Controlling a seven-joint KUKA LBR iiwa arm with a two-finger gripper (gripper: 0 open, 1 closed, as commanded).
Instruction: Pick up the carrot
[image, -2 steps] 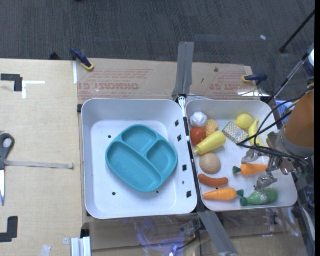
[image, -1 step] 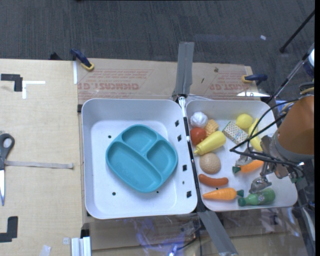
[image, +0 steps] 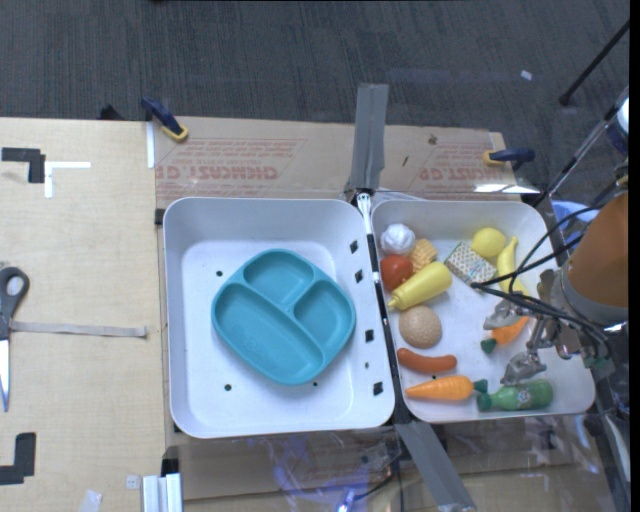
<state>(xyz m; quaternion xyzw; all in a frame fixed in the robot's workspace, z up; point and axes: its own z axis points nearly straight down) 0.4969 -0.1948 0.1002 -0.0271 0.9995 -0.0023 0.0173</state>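
A small orange carrot (image: 510, 331) with a green stub lies in the right bin (image: 455, 208), near its right wall. My gripper (image: 511, 345) hangs low over it, open. One metal finger (image: 499, 319) is just behind the carrot and the other is in front, near the green bottle. The carrot lies in the gap, close to the rear finger, and I cannot tell whether they touch. A larger carrot (image: 441, 389) with a green top lies along the bin's front wall, to the left of the gripper.
The right bin also holds a green bottle (image: 517, 397), a red sausage (image: 427, 361), a brown ball (image: 421, 326), a yellow bottle (image: 420, 285), a tomato (image: 396, 270), garlic (image: 398, 238), a lemon (image: 488, 242) and a banana (image: 507, 262). A blue divided plate (image: 284, 316) lies in the left bin (image: 180, 330).
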